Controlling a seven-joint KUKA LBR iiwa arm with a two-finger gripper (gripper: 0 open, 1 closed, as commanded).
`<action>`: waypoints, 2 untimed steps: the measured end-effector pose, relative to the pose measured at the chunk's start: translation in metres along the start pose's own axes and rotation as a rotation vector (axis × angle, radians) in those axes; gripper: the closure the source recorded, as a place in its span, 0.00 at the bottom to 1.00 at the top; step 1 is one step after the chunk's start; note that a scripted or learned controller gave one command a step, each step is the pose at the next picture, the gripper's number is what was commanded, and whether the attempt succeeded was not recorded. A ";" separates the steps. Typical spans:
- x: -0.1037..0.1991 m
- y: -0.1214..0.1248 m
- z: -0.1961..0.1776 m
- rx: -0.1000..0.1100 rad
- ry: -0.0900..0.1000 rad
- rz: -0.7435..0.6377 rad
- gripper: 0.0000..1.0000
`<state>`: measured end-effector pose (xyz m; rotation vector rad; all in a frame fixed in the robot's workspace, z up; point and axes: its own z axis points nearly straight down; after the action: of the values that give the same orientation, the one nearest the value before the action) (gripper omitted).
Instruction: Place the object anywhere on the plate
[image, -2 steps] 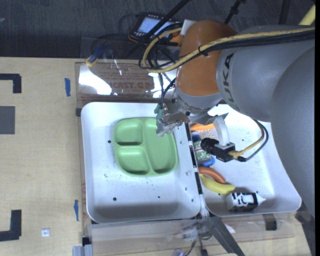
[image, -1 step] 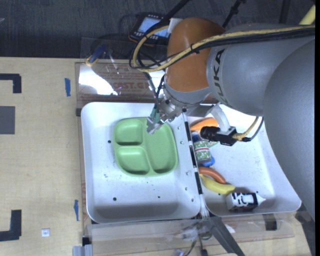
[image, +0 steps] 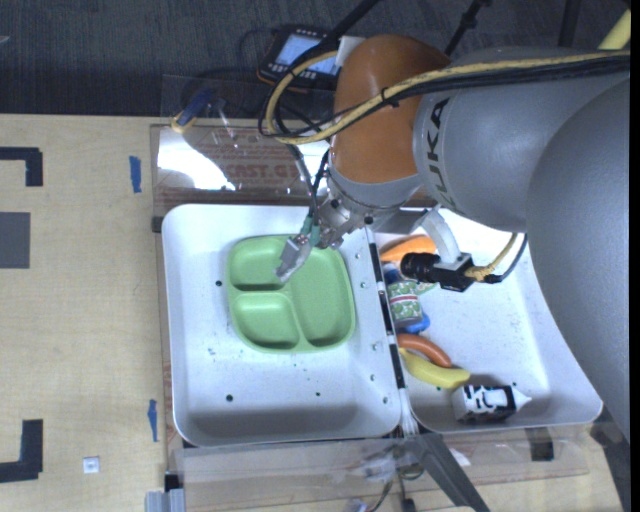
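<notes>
Object: a small grey piece (image: 291, 259), long and narrow, between the fingers of the gripper (image: 300, 250) over the plate.
Long axis: slanted, running from upper right at the fingers down to lower left; its free end points toward the plate's dividing ridges.
Object position: above the plate's upper right part, near where the compartments meet; whether it touches the plate cannot be told.
Gripper: pinching the object's upper end, fingers close together around it; teal shows at the fingertips.
Arm: the arm (image: 480, 130) comes in from the right, its orange band above the left bin's upper right corner.
Plate: a green plate (image: 290, 295) with three compartments, lying in the upper middle of the left bin.
Left bin: the left bin (image: 200, 380) holds the plate; its white floor shows dark specks around it.
Right bin: the right bin (image: 530, 350) holds several things along its left side.
Right bin contents: an orange piece (image: 408, 245) at top, a green-labelled can (image: 405, 297) with a blue thing (image: 415, 321) just below, then an orange carrot-like piece (image: 425, 349) touching a banana (image: 433, 373).
Near corner: a black-and-white toy (image: 487, 399) sits near the right bin's front edge.
Bench: the wooden bench (image: 80, 300) carries both bins side by side.
</notes>
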<state>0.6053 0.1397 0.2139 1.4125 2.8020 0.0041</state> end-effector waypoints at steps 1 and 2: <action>-0.020 -0.094 0.004 0.003 0.003 -0.304 0.00; -0.022 0.004 0.105 0.002 0.002 -0.100 0.00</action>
<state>0.6216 0.1245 0.1089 1.2721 2.8712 0.0018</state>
